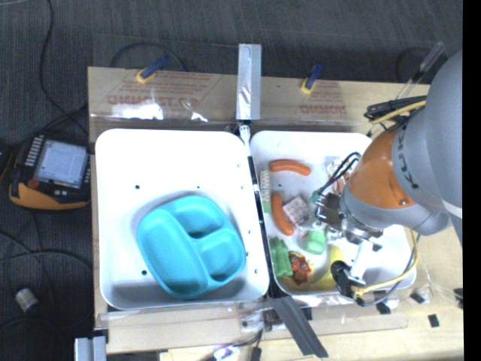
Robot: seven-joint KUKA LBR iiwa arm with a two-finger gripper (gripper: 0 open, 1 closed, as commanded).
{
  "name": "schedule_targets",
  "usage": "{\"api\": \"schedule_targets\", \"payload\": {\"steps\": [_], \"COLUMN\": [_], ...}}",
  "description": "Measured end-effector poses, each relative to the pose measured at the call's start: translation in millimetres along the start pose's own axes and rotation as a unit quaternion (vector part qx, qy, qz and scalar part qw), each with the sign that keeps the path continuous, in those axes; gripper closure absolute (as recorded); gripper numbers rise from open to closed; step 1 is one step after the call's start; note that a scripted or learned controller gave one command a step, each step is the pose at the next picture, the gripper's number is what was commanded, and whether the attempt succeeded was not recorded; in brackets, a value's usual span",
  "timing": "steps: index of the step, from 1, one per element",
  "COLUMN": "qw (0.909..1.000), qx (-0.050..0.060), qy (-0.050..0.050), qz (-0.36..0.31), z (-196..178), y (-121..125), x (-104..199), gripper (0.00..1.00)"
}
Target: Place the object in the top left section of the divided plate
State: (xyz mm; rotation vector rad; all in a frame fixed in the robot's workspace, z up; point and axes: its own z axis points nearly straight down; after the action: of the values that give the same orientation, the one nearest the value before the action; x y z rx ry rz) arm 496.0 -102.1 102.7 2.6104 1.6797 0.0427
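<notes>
Overhead view of the bench. The blue divided plate (192, 244) lies tilted in the left bin (120, 164), its three sections bare; the section toward the top left of the plate sits nearest the bin's centre. The right bin (316, 143) holds a cluster of toy foods: an orange-red sausage (290, 168) lying crosswise near the far wall, a second sausage (280, 212) with its long axis running roughly near-to-far beside the bin divider, a pale green block (315, 241), a leafy green piece (279, 259) and a red-and-brown item (298, 266) against the near wall.

The gripper (331, 224) hangs over the middle of the right bin, the arm's orange band (379, 175) just behind it. Whether its fingers are apart or together cannot be told from this angle, and no object is seen between them.

The pale green block lies just below and left of the wrist; the upright sausage lies further left. Which item is intended is uncertain. The plate lies well apart, leftward across the divider, so any carry runs left.
</notes>
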Motion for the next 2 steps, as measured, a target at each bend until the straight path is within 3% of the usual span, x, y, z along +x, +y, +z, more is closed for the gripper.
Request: {"api": "schedule_targets", "payload": {"steps": [2], "qw": [0.9991], "qx": [-0.002], "qy": [0.000], "qz": [-0.043], "z": [0.1], "y": [1.3], "x": [-1.3], "gripper": [1.00]}}
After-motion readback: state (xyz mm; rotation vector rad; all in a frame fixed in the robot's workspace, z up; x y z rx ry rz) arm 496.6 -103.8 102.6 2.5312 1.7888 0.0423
